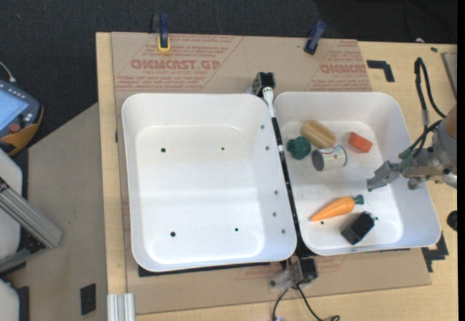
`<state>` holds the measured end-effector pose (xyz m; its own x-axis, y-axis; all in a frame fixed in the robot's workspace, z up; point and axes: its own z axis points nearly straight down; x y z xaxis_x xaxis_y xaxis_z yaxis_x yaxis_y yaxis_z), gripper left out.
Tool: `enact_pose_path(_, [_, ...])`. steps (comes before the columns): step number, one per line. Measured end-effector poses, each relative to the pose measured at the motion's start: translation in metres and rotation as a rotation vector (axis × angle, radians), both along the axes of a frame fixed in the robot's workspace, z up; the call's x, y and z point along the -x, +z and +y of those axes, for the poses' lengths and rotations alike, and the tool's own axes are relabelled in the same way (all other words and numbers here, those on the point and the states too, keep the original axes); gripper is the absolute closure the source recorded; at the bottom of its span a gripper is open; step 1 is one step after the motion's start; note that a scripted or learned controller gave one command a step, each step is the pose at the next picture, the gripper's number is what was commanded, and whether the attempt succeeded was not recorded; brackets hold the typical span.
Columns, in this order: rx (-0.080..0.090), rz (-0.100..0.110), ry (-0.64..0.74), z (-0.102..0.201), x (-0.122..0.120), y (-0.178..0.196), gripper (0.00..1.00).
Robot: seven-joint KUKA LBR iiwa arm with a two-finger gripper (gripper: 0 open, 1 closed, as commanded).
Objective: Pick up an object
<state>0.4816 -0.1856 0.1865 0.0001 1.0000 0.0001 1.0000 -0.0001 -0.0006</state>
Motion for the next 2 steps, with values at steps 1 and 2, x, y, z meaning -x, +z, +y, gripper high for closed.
enact_pose_path(1, [-0.007, 0.005, -0.001, -0.038, -0.008, -0.1, 0.0])
enact_pose_path(2, [0.002, -0.007, 0.004, -0.018, -0.028, -0.042, 0.0])
